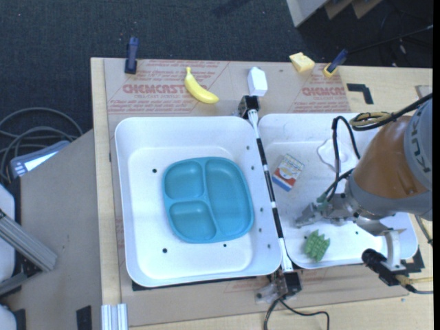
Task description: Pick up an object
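While the arm [392, 163] hangs low over the right bin [302, 126], nothing yet sits between the jaws [317, 212], so the pick looks unfinished. The grey fingers point left across the bin floor, and whether they are spread or pressed together I cannot tell from this slant.

2 candidate objects lie in that bin. A green knobbly toy [316, 245] rests on the floor just below and beside the jaws, near the front wall. A small card packet [288, 171], white with red and blue print, lies further back toward the divider, apart from the jaws.

Next door, the left bin [137, 143] carries a turquoise divided plate [206, 199] with 3 compartments. On the table behind the bins lie a banana [198, 88] and a yellow block [301, 62].

Judging by position, the green toy is the likeliest target; closing on it and lifting remain to be done.
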Controlling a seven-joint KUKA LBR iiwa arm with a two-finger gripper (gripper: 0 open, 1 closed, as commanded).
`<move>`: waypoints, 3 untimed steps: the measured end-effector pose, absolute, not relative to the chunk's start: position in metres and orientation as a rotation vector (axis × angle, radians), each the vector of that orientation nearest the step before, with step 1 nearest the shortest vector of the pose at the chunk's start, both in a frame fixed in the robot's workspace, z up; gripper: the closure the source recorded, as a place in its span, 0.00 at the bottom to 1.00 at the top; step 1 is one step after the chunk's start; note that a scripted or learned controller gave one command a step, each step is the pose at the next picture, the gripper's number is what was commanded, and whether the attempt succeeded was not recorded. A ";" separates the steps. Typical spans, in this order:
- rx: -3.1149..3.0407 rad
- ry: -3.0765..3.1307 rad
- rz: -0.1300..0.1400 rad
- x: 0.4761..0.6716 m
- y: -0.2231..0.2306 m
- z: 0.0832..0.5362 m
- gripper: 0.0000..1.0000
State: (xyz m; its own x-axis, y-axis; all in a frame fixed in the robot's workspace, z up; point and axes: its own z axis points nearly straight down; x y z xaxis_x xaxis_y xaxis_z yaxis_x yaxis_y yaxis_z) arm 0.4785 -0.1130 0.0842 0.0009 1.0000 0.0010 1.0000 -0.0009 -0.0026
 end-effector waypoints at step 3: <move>-2.221 -2.223 0.000 0.479 -0.096 0.135 0.00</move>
State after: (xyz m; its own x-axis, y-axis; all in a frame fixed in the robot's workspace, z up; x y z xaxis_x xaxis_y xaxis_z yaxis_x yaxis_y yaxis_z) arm 0.4792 -0.0963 0.1352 -0.0010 1.0000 -0.0009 1.0000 0.0010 0.0007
